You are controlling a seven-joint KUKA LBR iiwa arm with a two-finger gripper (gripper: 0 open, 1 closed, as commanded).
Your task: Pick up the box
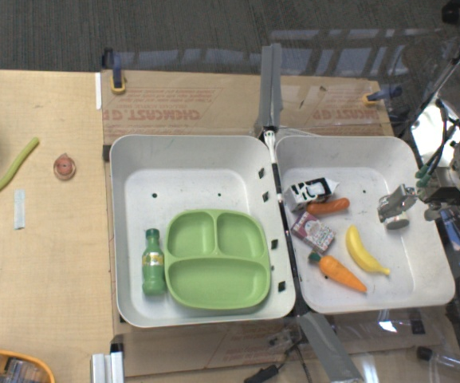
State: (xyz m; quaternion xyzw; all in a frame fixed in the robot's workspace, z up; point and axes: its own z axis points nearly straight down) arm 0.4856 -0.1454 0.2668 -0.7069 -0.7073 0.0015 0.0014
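Two bins. Gripper [395,207] hovers at right bin's [433,294] three o'clock, grasping nothing; finger spread, can't tell. Box [313,232] sits mid-bin, well apart.

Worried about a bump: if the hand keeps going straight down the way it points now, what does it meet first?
Probably the bare floor of the right bin: the hand hangs right of the banana and the box, though one view leaves depth unsure.

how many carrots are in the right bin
2. One carrot lies near the front beside the banana. The other lies farther back, just behind the small box. None appears hidden.
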